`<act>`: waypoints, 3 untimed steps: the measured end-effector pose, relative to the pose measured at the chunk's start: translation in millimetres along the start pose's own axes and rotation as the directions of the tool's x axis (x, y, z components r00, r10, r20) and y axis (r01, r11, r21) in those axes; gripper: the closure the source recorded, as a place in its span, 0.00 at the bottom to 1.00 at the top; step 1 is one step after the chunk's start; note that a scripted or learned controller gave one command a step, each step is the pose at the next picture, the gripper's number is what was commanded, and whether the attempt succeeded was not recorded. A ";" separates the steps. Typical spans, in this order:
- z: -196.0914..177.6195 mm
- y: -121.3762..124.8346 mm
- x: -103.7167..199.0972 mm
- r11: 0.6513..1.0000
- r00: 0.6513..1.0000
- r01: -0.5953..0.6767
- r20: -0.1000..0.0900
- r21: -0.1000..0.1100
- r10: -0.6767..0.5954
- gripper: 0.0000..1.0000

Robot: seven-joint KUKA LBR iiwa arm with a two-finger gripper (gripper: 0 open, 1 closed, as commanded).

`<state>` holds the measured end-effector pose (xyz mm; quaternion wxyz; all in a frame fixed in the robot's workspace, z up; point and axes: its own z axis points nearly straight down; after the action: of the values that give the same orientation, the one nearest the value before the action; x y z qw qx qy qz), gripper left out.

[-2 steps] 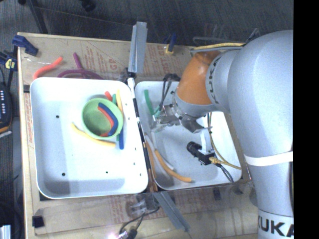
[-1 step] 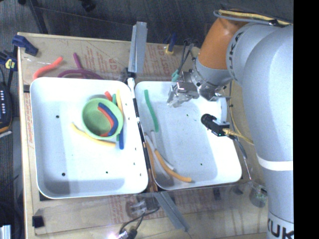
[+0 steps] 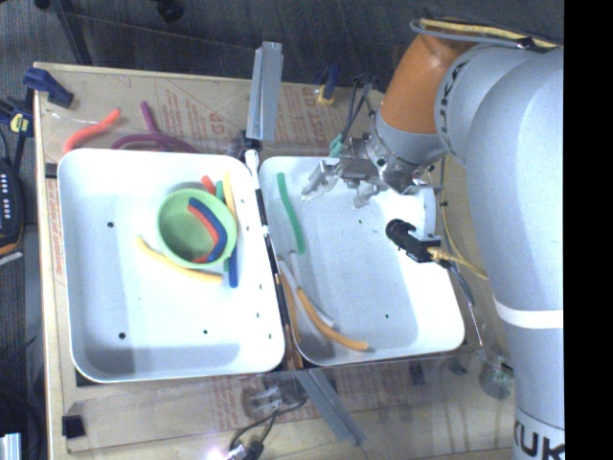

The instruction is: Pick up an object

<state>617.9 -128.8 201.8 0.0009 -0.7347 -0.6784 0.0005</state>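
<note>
My gripper [image 3: 337, 186] hangs over the far end of the right bin [image 3: 402, 266], its fingers spread apart with nothing between them. Just left of it a green stick [image 3: 290, 213] lies along the right bin's left side. An orange stick [image 3: 330, 324] and a pale stick [image 3: 303, 293] lie near that bin's front left corner. In the left bin [image 3: 115, 295] sits a green bowl [image 3: 192, 228] holding a red piece [image 3: 203, 233] and a blue piece [image 3: 203, 206], with a yellow stick [image 3: 177, 263] and a blue stick [image 3: 233, 257] beside it.
A grey divider bar [image 3: 263, 89] stands upright at the back between the bins. Purple and orange cords [image 3: 144, 140] lie on the bench behind the left bin. The arm's grey body [image 3: 508, 161] covers the right bin's right side.
</note>
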 end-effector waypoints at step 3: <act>98.1 -29.4 14.5 0.977 0.977 0.214 0.008 -0.001 -0.214 1.00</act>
<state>589.5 -112.0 103.7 -0.0021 -0.6573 -0.7536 0.0026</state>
